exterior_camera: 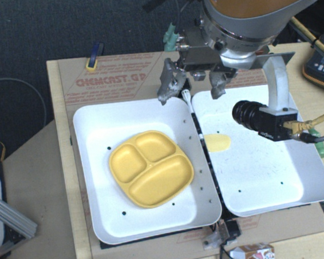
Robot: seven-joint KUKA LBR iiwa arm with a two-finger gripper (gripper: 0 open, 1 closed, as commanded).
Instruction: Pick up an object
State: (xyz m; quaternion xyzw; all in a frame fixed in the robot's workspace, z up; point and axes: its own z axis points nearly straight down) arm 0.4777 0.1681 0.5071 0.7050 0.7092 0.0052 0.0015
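A grey arm [253, 7] reaches in from the right, its gripper [193, 88] hanging above the far end of the rim where two white bins meet. The two fingers [168, 88] stand spread apart with nothing between them. In the left bin [90, 162] a yellow divided plate [150, 168] lies flat near the middle, well apart from the gripper. In the right bin [283, 191] a small pale yellow piece [217, 143] lies near the shared rim. A black camera [260, 119] sits on a bracket above the right bin.
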